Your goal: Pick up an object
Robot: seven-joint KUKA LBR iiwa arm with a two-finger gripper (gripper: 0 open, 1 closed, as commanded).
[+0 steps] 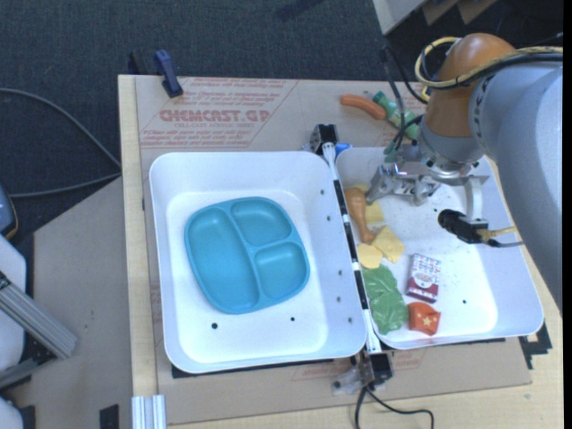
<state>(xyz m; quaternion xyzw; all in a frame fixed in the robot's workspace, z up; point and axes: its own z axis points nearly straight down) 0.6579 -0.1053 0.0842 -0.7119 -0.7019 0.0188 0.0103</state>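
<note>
— Grey arm [523,141] over the right bin [500,315]?
— Yes; gripper [402,181] low at its far left corner, beside the orange piece [357,208]. Finger state: cannot tell.
— Other items?
— Yellow pieces [380,244], green leaf [384,295], red packet [424,275]. Blue plate [248,253] sits in the left bin [179,329].

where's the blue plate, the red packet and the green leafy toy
blue plate [248,254]: camera view, centre where its dividers meet
red packet [424,277]: camera view, middle of its face
green leafy toy [384,297]: camera view, its middle
</note>
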